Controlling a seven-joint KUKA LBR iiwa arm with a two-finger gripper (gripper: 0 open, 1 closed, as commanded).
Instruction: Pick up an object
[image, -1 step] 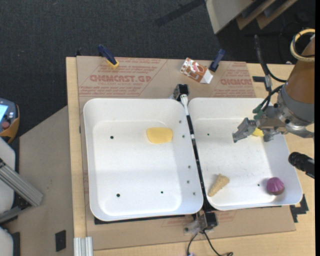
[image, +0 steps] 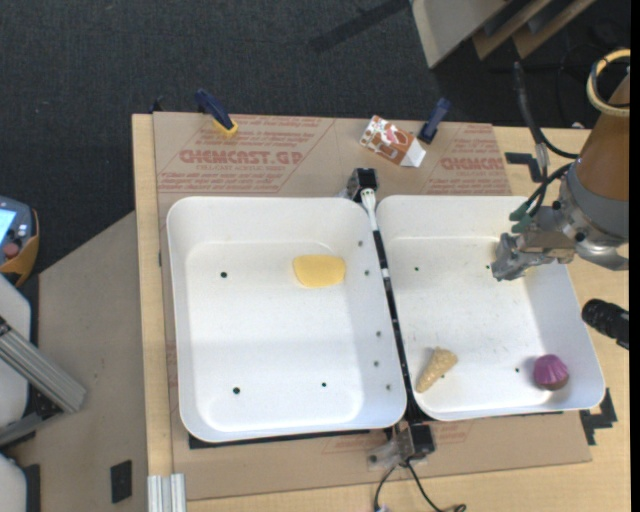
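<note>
One cone (image: 436, 369), one purple ball (image: 549, 372), one yellow piece (image: 319, 271)

Yellow piece (image: 319, 270), magenta ball (image: 549, 372), white bins (image: 190, 300)

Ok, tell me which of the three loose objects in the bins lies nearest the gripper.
The purple ball, in the right bin's front corner below the gripper. The tan cone lies slightly farther; the yellow piece sits in the left bin.

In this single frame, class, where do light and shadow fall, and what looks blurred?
Camera view: the left bin has a brighter front half and a soft shadow across its far half; the yellow piece is sharp; the gripper looks slightly blurred.
</note>
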